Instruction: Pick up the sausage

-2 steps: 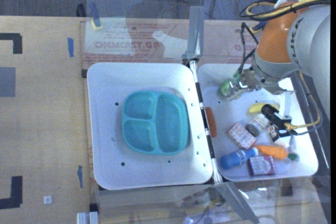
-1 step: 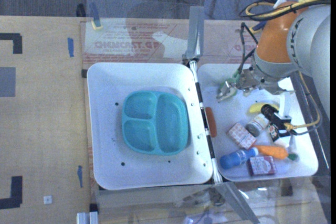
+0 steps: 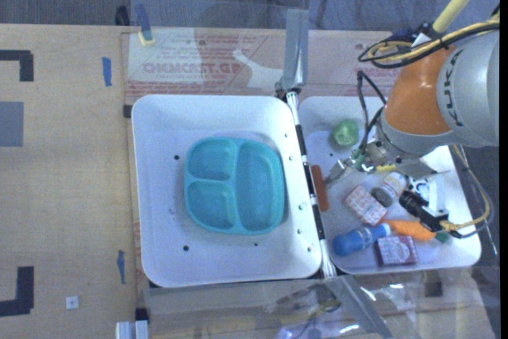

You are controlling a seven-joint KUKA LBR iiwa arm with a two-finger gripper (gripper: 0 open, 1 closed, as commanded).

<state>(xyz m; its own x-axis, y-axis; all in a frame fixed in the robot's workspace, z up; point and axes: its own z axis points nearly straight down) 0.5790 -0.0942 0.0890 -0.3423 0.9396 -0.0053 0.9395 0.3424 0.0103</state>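
Observation:
The sausage [image 3: 319, 187] is a thin red-brown stick lying lengthwise against the left wall of the right bin [image 3: 468, 250]. My gripper [image 3: 343, 169] hangs just to the right of the sausage's upper end and points toward it. It is open with nothing between its fingers, and I cannot tell whether it touches the sausage. The grey arm with its orange band [image 3: 421, 95] reaches in from the upper right.
In the right bin lie a green ball [image 3: 345, 132], a red-patterned packet [image 3: 365, 204], a blue bottle [image 3: 359, 240], an orange carrot [image 3: 413, 229] and a maroon box [image 3: 395, 250]. The left bin [image 3: 159, 131] holds a teal divided plate [image 3: 235, 185].

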